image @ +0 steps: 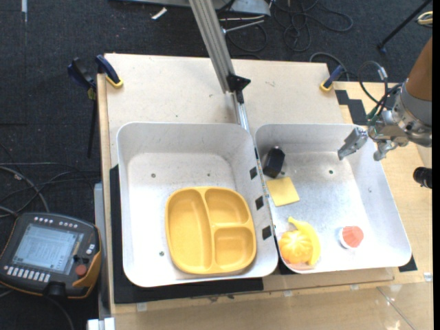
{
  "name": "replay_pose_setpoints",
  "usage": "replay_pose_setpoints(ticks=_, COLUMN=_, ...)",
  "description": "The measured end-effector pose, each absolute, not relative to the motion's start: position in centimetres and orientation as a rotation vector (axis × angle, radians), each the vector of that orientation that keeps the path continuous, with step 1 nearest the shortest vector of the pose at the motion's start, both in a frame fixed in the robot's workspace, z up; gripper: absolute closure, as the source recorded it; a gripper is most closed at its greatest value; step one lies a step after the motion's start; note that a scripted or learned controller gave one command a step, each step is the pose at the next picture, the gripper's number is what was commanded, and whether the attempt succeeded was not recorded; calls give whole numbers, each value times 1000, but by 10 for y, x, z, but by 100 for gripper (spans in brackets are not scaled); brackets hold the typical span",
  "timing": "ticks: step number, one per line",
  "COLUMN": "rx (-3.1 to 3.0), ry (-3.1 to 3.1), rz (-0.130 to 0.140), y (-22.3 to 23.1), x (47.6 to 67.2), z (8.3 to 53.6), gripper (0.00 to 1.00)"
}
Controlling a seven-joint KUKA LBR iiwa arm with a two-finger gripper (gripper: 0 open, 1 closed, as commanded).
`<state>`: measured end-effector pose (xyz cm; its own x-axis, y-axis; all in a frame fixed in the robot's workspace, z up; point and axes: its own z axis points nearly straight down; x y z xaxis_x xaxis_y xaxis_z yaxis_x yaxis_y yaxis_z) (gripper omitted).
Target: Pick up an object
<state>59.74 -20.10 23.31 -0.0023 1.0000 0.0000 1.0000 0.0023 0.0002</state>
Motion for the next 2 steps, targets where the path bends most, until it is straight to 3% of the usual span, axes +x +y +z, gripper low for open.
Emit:
replay_pose_setpoints(ticks=1, rx=2218, ry=2224, rz=-1, y=-201, x=597, z=233, gripper=0)
replay_pose_setpoints(ticks=2, rx=2224, ry=2224, rz=-5, y=-202, x=593, z=189, gripper=0)
